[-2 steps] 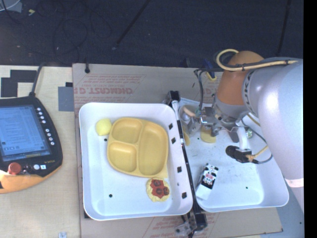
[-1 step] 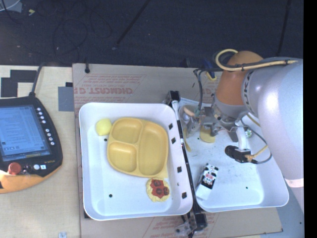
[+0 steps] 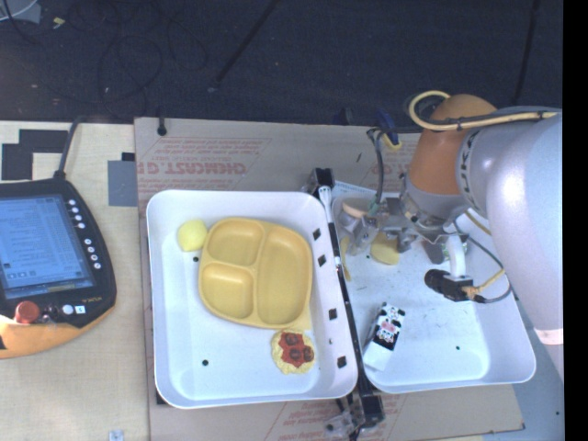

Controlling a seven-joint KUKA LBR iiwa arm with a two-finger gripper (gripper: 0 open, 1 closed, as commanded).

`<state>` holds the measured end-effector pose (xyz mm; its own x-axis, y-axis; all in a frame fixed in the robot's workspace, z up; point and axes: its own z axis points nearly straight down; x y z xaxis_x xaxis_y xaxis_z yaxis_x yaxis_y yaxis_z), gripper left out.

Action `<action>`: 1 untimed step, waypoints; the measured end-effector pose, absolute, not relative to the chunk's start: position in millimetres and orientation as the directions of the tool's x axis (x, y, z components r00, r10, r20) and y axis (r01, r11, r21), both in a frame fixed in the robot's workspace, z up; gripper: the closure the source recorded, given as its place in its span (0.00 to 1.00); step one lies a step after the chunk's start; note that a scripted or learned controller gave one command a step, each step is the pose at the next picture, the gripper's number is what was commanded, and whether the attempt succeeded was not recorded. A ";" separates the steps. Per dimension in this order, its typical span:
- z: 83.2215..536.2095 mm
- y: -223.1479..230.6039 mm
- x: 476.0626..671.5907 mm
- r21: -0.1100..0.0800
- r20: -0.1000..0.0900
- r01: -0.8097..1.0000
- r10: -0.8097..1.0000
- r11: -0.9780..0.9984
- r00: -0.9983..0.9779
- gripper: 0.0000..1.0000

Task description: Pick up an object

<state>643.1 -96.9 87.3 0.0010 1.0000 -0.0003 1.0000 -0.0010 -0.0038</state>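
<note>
In the right bin (image 3: 496,356), my gripper (image 3: 382,237) hangs low over the far left part, at the end of the grey arm with its orange band (image 3: 439,159). A small pale yellow object (image 3: 386,254) lies directly under and against the gripper's tip. Whether it is gripped is hidden by the wrist. A small black and white box (image 3: 387,329) lies nearer the front, beside the wall between the bins.
The left bin (image 3: 175,356) holds a yellow divided plate (image 3: 255,272), a yellow ball (image 3: 191,235) and a round red-topped toy (image 3: 293,350). A black cable plug (image 3: 446,285) dangles from the arm over the right bin. A teach pendant (image 3: 46,255) lies far left.
</note>
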 end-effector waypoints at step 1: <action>87.3 -96.7 643.3 -0.003 0.000 1.000 1.000 0.002 -0.002 0.00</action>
